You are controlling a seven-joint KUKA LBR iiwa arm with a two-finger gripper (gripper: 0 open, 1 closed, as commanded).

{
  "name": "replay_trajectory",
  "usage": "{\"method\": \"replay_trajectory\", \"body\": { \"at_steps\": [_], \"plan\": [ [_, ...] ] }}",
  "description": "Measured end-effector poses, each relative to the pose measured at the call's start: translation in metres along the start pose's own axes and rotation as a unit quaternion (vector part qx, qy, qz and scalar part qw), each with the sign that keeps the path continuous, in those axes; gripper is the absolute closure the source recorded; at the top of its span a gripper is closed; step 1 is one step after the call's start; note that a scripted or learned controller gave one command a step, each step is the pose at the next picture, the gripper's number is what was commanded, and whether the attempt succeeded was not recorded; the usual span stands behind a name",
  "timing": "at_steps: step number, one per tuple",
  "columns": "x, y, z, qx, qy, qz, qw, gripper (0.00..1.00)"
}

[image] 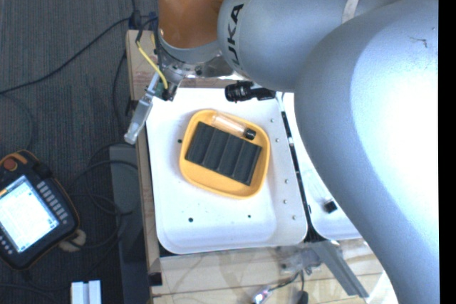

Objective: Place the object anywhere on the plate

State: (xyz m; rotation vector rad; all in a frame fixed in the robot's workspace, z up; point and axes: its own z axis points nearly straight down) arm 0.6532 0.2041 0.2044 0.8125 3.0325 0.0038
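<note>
Place step looks done, going by how things lie: the ribbed dark block (222, 153) sits flat in the yellow plate (191, 173), well inside the rim, roughly centred. A pale orange pen (229, 124) with a black cap also lies in the plate, along the far edge and just beside the block, maybe touching it. Not clear which of the two is the task object, but both are on the plate, so it counts either way. The plate sits in the middle of the left bin (214, 228), apart from its walls. One small dark item (329, 207) lies in the right bin (335, 228), mostly under the arm. The gripper (140, 116) hangs off the far-left corner of the left bin, out past its edge and slanted down toward the left, well apart from the plate. Can't tell whether it is open or closed, and nothing shows in it. The arm comes in from the right, high over both bins, with the orange band sitting above the far edge of the left bin. The next move likely needs only a clean retreat, up and away, without clipping the bin wall or nudging the plate. No regrasp looks necessary.
</note>
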Motion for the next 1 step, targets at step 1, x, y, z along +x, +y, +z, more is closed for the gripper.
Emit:
{"method": "replay_trajectory", "body": {
  "at_steps": [1],
  "plan": [
    [-0.0248, -0.0448, -0.0046, 0.001, 0.000, -0.006, 1.0000, 0.00]
  ]
}}
